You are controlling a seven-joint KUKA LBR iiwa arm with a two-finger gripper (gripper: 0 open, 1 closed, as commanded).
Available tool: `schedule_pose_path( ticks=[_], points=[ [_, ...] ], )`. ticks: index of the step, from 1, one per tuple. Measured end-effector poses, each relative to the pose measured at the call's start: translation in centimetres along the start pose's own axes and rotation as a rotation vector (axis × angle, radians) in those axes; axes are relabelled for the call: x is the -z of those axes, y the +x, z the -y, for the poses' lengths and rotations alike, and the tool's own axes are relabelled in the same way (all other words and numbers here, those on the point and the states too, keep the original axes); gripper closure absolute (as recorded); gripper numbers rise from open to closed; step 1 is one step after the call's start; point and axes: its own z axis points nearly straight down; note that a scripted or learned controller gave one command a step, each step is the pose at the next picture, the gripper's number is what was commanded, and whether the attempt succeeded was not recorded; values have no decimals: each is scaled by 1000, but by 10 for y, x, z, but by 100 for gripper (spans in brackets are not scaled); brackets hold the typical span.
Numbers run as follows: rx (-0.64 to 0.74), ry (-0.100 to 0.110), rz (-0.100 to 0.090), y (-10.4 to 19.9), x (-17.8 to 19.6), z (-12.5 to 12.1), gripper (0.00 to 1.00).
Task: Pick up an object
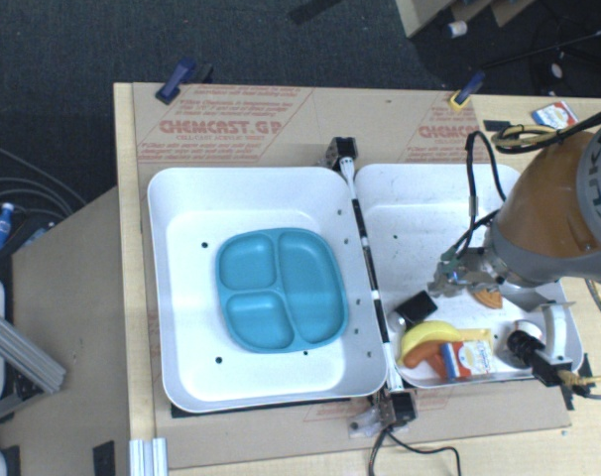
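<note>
My gripper [457,272] hangs low over the middle of the right bin [410,201], under the grey and orange arm. A small black object [415,308] lies just left of and below it, apart from it. Nearer the bin's front edge a yellow banana [431,336] lies across a red object [440,363] and a small printed carton [472,357]. An orange object [488,298] shows right beside the gripper, partly hidden by the wrist. Nothing can be seen between the fingers.
The left bin [177,266] holds a blue divided plate [280,289] in its middle. A black rail [365,256] runs between the two bins. The far half of the right bin is bare white floor.
</note>
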Motion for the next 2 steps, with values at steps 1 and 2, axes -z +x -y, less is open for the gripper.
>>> schedule_pose_path(
  ticks=[1,2],
  points=[
    [0,0,0,0,0,0,0],
    [0,47,1,-3,-60,-123,0]
  ],
)
